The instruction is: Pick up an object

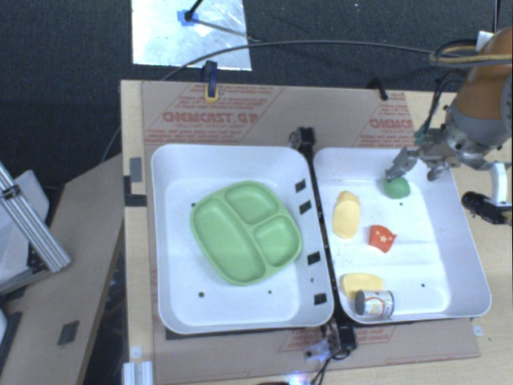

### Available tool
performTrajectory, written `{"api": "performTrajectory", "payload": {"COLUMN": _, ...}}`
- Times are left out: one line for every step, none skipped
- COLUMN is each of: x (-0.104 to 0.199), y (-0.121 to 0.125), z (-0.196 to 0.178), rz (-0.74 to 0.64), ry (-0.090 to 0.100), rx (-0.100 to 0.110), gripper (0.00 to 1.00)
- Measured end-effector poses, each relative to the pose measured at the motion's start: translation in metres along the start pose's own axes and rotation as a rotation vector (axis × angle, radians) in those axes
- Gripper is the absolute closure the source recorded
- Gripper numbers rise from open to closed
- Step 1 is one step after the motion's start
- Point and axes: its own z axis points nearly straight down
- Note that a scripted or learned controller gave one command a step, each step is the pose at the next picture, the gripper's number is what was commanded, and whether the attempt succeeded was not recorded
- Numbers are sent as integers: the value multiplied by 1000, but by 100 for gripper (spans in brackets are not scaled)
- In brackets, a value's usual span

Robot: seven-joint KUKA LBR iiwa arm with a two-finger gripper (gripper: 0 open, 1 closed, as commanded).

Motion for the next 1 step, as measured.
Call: {"api": "performTrajectory", "payload": {"x": 0, "y": 3, "z": -8, "rz": -2, "ry": -2, "rx": -12, "gripper": 0}}
